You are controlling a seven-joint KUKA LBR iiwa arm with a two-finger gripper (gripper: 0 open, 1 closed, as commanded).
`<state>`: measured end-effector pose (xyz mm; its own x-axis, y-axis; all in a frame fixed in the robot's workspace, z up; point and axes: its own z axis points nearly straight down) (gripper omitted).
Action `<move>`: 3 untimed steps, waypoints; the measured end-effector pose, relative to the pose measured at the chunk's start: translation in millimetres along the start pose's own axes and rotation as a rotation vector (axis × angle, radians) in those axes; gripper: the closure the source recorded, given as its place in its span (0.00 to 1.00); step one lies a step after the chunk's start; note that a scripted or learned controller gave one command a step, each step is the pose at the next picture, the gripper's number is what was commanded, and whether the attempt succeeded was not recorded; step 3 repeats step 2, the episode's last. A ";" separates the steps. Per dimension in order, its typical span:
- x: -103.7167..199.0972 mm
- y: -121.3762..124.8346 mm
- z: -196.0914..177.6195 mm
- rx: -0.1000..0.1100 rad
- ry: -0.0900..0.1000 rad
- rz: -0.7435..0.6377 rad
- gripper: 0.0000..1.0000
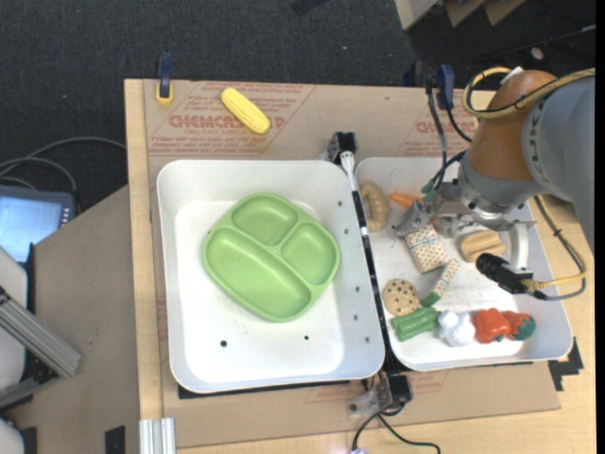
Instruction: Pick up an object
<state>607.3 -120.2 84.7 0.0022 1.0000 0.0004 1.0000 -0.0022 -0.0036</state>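
Note:
My gripper [427, 218] hangs low over the back of the right bin [544, 343], its grey body under the orange wrist band. Just below it, a checked cracker block [425, 248] lies tilted on the bin floor. An orange carrot piece [405, 199] and a tan peanut-shaped item [374, 206] lie to its left. On its right is a tan bread roll [480, 244]. Nearer the front are a chocolate-chip cookie [401, 296], a green pickle [414, 324], a white lump [454, 327] and a red toy [499, 325].
The left bin [180, 253] holds a green divided plate [272, 255]. A yellow corn cob [244, 110] lies on the cardboard behind the bins. A black divider rail [359, 225] runs between the bins. Cables trail off the arm at the right.

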 end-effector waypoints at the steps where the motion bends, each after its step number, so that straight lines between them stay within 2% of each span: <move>1: 1.0 1.7 -10.7 -0.005 0.000 -0.001 1.00; 2: 58.7 -55.3 -104.3 -0.004 0.002 -0.006 1.00; 3: 58.7 -55.3 -104.3 -0.004 0.002 -0.006 1.00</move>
